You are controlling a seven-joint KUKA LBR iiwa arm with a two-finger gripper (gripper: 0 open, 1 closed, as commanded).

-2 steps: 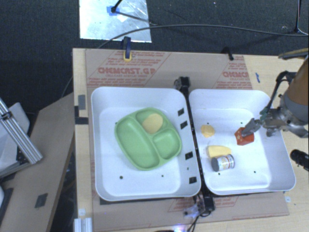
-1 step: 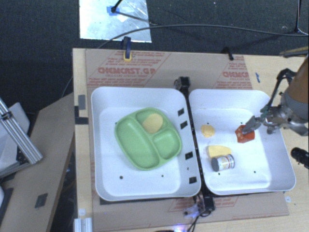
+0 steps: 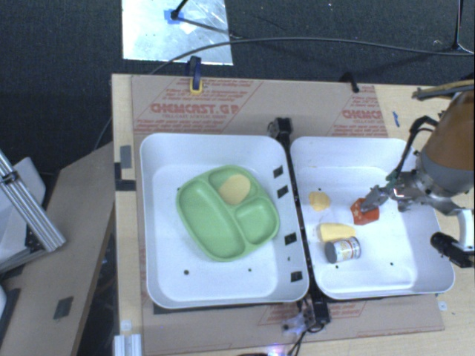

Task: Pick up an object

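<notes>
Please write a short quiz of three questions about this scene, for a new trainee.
1. True or false: the green divided plate lies in the right bin.
2. The red object is nearest to: A) the gripper; B) the small can; C) the plate.
3. Fill in: a yellow piece lies in a ___ compartment.

Key: 1 false, it lies in the left bin; 2 A; 3 plate.

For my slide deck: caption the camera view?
Hand beside a red object in the right bin; green tray left.
</notes>
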